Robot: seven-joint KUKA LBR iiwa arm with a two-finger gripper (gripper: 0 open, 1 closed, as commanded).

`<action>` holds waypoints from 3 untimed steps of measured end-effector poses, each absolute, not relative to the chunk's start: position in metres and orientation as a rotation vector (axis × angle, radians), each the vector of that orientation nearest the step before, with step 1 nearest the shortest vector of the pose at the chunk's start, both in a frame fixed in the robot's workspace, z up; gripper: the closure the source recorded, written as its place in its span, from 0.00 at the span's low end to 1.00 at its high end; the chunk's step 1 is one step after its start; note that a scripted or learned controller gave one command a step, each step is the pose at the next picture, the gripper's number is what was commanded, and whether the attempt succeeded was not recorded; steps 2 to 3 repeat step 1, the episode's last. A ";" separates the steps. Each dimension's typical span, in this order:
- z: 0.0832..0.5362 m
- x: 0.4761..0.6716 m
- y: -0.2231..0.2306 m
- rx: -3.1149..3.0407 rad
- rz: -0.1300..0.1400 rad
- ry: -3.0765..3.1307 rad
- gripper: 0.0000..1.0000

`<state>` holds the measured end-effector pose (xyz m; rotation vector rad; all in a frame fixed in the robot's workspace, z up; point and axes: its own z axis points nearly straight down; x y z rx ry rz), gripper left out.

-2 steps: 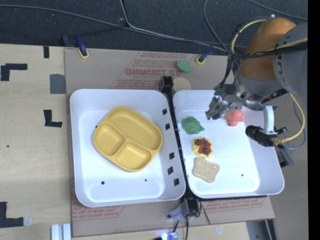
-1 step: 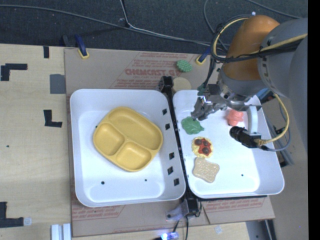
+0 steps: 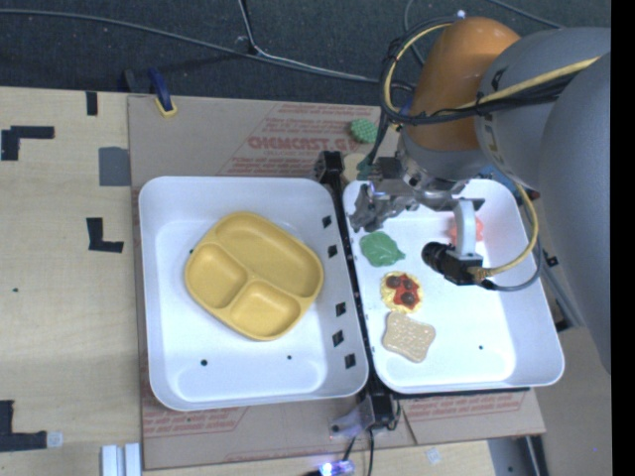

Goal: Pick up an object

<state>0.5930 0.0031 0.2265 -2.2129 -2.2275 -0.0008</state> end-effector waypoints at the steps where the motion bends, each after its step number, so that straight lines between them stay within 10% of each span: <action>1: 0.230 0.603 0.059 -2.212 -0.001 -2.228 1.00; 3: 0.230 0.603 0.059 -2.212 -0.001 -2.228 1.00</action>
